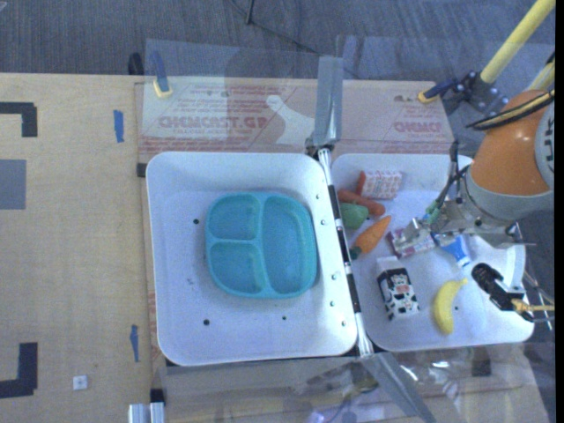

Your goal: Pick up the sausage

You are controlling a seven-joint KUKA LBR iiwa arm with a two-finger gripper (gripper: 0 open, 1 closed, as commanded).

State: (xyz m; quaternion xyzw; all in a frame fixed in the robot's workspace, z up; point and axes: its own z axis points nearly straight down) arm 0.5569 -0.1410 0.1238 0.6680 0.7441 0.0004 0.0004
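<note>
Hovering over the right bin, the gripper hangs above a silvery packet; whether its fingers are clenched I cannot tell. The sausage lies near the bin's left wall, above a carrot. Cardboard lettering behind is unreadable.

plate in left bin; banana right

Even, soft light falls from overhead around my gripper, bright but not harsh. Both white bins near it run pale and slightly washed out, with a bluish cast. Shadows beneath my arm are faint and diffuse. Clear sheeting beyond the bins shows hazy reflections. The whole picture is mildly soft and grainy.
</note>
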